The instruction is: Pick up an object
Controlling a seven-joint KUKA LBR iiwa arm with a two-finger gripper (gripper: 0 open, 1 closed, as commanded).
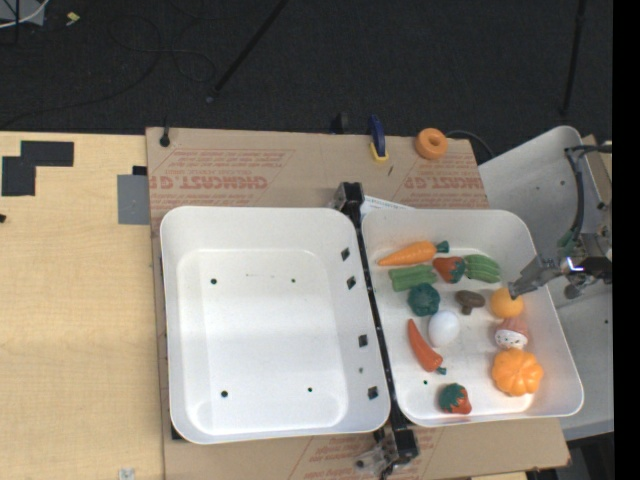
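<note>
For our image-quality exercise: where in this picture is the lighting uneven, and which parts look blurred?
Camera view: the left bin shows a soft grey shadow across its floor, darker toward the rim; the floor beyond the bench is nearly black; the gripper by the right bin looks smeared and indistinct.

The cardboard sheet [250,173] under the bins carried red print along its far edge, upside down to the camera. It appeared to read "CHEMCAST", printed twice side by side. More red print at its near edge was too small to read.
</note>
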